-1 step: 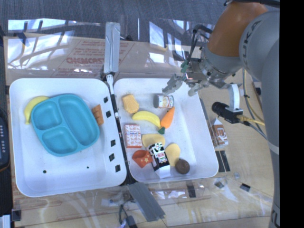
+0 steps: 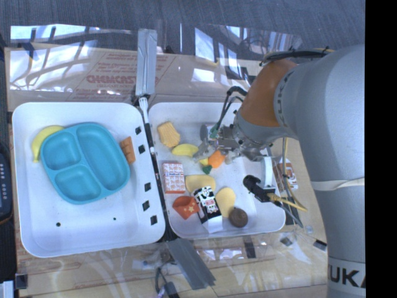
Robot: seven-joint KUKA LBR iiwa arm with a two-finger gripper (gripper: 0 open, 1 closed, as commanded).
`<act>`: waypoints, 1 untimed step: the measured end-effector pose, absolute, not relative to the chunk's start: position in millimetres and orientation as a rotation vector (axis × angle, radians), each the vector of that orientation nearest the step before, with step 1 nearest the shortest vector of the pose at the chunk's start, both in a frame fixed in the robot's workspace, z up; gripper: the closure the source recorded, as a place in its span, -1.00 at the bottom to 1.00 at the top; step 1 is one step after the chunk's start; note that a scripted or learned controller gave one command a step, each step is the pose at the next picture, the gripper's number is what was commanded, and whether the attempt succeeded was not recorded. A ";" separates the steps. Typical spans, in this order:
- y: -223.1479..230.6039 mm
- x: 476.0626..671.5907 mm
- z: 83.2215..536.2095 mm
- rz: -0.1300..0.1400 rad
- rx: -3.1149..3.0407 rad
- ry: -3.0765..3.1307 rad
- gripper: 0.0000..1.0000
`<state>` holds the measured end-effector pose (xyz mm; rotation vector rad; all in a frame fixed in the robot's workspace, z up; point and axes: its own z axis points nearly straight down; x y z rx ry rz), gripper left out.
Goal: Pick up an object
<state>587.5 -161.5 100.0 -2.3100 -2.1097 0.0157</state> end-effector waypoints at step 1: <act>-161.9 590.9 115.4 0.007 -2.311 -2.119 1.00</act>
